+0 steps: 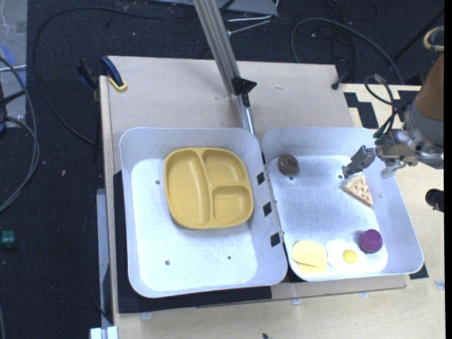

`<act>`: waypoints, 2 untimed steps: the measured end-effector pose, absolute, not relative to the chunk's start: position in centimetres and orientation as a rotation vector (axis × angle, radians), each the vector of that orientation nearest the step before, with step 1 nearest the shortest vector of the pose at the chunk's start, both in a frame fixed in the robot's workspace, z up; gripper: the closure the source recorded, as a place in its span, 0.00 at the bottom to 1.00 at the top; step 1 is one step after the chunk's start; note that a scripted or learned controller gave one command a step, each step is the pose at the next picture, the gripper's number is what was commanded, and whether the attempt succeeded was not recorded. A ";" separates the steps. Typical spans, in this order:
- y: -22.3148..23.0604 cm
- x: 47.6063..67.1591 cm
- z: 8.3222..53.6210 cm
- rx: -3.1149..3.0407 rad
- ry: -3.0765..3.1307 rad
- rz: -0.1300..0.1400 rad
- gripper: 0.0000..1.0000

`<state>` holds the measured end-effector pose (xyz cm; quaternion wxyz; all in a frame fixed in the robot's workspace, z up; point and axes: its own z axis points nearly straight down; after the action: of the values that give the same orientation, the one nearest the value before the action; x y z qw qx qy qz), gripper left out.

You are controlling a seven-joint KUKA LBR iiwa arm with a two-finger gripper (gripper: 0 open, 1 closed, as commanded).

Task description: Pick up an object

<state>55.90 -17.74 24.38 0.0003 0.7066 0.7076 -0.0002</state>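
In the right bin (318, 196) lie a brown round piece (287, 164) at the back left, a pizza slice (359, 190) toward the right, a purple ball (370, 241), a fried egg (347, 256) and a pale yellow piece (309, 253) along the front. My gripper (371, 164) hangs over the right bin's back right, just above and behind the pizza slice. Its fingers stand apart, one dark finger (356, 162) on the left and one (389, 168) on the right, with nothing between them.
A yellow divided tray (209, 188) rests in the left bin (148, 260). A metal pole (220, 41) slants up from between the bins at the back. Cables lie on the dark floor beyond the bench.
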 end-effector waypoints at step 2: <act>-18.2 56.5 12.3 2.224 2.224 -0.003 0.00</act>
<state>56.51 -18.17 12.26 -0.0017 0.7071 0.7071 -0.0011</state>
